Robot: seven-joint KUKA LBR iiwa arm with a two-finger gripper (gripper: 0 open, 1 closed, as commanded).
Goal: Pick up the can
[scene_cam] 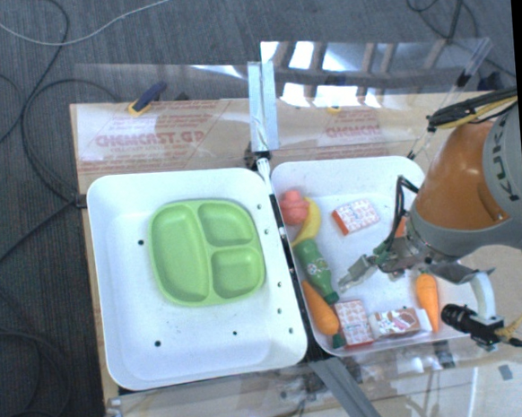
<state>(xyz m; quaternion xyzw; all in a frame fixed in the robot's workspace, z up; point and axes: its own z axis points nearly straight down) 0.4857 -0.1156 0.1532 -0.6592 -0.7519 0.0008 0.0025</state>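
From the camera view, the can (315, 264) (a slim green one with a pale label, as far as I can judge) lies on its side in the right bin (347, 162), close to the wall shared with the left bin (112, 260). Its long axis runs nearly along that wall, tilting a little. The upper end is just below the banana (310, 223) and the lower end is beside the top of a carrot (320, 308).

The gripper (358, 270) hangs low over the bin floor just to the can's right, apart from it, so the can lies leftward of the tip, towards the shared wall. Whether the gripper is open or closed cannot be told at this slant, and nothing is visibly held.

The orange-banded arm (462, 192) covers the bin's right side, and a second carrot (427, 294) is partly hidden beside the wrist.
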